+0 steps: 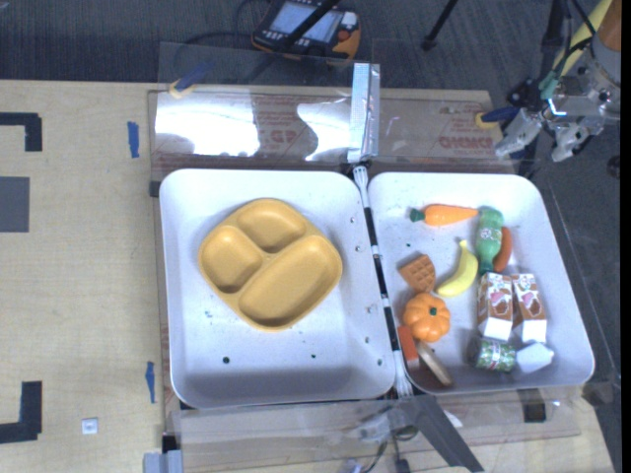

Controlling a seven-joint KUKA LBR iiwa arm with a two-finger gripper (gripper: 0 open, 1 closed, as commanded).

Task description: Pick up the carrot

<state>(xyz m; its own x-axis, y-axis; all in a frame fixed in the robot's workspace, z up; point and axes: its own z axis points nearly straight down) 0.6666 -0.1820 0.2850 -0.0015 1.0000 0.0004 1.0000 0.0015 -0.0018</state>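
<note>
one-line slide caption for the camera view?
Before the grasp: carrot lies at the far end of the right bin among toy foods; gripper hangs outside its far corner; yellow plate in the left bin.

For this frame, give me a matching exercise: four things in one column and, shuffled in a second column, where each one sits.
Things:
1. orange toy carrot
2. yellow three-compartment plastic plate
3. small orange toy pumpkin
4. two-finger gripper

Places:
A. in the left white bin
B. outside the bins, beyond the right bin's far right corner
C. near the far edge of the right white bin
D. in the right bin, toward its near left side

Pairs: 1-C, 2-A, 3-D, 4-B
</note>
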